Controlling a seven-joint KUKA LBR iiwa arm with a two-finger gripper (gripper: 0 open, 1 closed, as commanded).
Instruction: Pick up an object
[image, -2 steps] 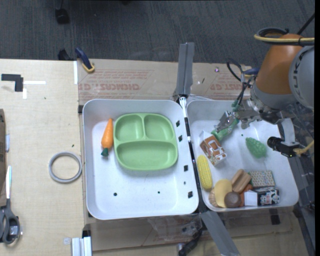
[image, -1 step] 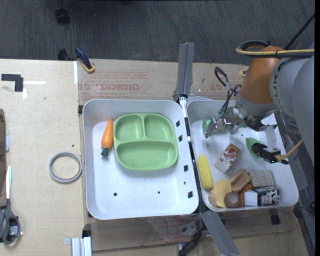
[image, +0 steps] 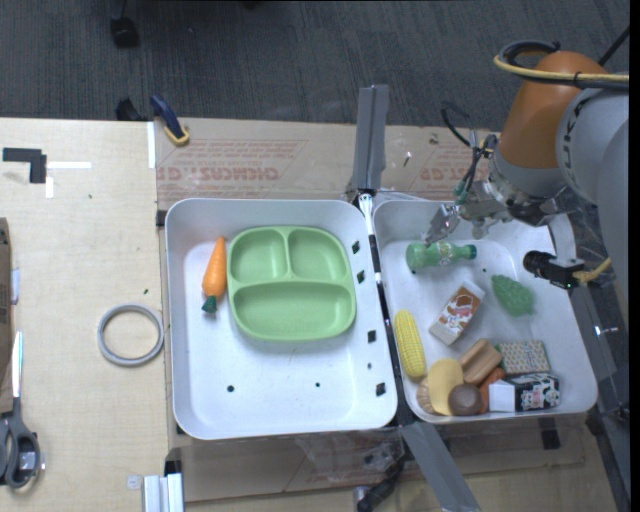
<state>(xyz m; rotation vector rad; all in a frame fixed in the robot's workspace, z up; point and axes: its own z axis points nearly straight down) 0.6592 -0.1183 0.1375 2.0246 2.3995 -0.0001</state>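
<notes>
So, from the fixed camera above the bench, the arm comes in at three o'clock and its gripper (image: 443, 226) hangs at the twelve o'clock end of the right bin (image: 580, 345), directly over the green bottle (image: 438, 255). That bottle lies on its side, cap end pointing toward three o'clock, and I take it to be the object chosen for picking because it sits apart from its neighbours and leaves room for fingers on either side. Whether the tool is spread or pressed together cannot be told at this size and angle, and nothing can be seen pinched in it.

At six o'clock of the bottle the small carton (image: 457, 315) lies tilted, with the corn cob (image: 408, 342) at its nine o'clock and the green leafy piece (image: 513, 296) at its two o'clock. The crowded six o'clock corner (bread roll, round biscuit, little boxes, all touching) would be a poorer choice for a grasp.

The left bin (image: 200, 400) holds the green divided plate (image: 292, 282) in its twelve o'clock half, and the carrot (image: 213, 272) lies just beside the plate's nine o'clock rim. Out on the bench a tape ring (image: 131, 333) rests well apart from both bins.
</notes>
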